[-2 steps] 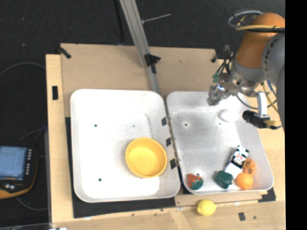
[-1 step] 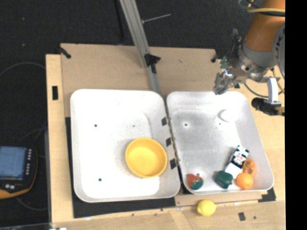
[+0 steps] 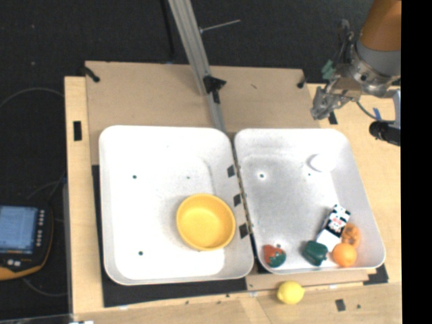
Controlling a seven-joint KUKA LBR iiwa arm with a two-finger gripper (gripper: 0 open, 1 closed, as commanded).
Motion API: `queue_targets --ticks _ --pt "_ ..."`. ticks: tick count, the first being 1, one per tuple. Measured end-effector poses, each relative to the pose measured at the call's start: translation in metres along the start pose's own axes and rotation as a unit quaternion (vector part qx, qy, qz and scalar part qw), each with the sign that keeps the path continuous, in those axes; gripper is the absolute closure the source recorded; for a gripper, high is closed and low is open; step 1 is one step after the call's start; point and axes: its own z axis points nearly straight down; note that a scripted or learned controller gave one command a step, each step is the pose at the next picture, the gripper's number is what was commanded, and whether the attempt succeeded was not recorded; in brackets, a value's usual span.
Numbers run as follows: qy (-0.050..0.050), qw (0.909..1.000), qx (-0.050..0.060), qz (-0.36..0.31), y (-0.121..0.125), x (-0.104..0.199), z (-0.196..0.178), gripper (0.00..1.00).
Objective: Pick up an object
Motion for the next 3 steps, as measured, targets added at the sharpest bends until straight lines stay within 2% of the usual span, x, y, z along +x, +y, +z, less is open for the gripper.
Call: queue_targets --ticks 1,3 --pt "0.0 1.0 0.004 0.0 -0.02 0.054 0.016 1.0" --pt "0.001 1.0 0.004 -0.001 -0.052 0.14 0.013 1.0"
